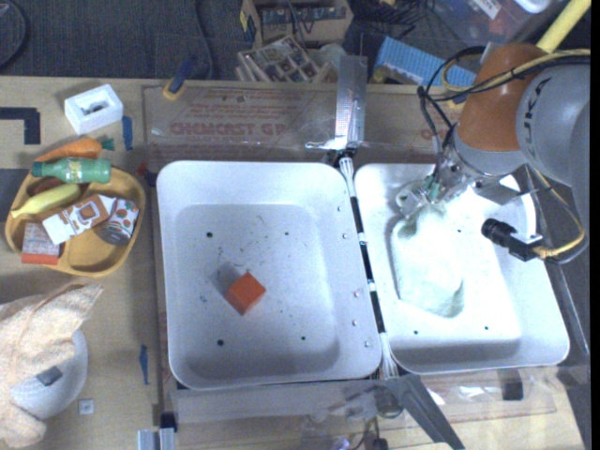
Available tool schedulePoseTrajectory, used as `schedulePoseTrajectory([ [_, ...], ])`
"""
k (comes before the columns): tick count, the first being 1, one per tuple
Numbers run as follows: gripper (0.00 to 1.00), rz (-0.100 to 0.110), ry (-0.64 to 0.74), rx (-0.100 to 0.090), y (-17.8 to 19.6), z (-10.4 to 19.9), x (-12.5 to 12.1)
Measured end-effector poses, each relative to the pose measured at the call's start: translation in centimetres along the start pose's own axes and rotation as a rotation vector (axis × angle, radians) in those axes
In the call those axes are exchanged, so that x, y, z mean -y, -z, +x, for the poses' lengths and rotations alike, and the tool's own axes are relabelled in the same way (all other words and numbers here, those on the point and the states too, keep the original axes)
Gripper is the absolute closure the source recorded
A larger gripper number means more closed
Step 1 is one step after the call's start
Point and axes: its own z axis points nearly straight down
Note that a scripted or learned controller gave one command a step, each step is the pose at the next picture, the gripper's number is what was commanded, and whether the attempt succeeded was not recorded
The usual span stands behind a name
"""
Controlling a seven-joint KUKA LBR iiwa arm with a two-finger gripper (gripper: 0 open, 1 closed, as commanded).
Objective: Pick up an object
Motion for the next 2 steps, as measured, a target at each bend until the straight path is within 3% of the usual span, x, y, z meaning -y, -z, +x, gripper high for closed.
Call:
schedulePoseTrajectory([
  [1,0.0,0.001,0.0,-0.001,0.0,0.0,0.0],
  [2,0.0,0.023,0.055,-0.01,-1.1,-0.1,-0.8],
])
